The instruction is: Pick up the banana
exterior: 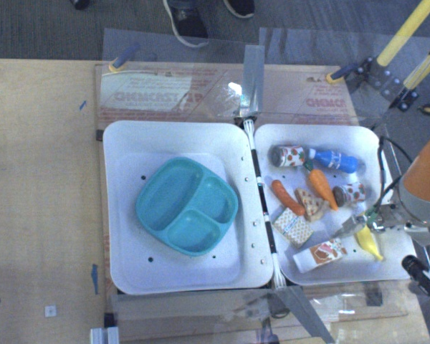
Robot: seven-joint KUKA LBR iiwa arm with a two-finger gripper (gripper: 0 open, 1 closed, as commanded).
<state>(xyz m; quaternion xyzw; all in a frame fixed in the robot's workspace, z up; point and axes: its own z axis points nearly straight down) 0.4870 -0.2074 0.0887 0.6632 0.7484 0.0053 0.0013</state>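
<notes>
The bins are white, and the divided plate is teal. The banana is yellow, the two carrots orange. A bottle is blue with a white band. One small box carries a checked pattern.

Light falls evenly and fairly bright from above me; the two white bins look pale and slightly washed out, with soft, faint shadows under their rims; a sharp white glare sits on the clear plastic sheet behind them; the whole view is soft and a little grainy, small print unreadable; my arm at the right edge blurs into an orange-grey smear; the dark floor above stays dim.
</notes>
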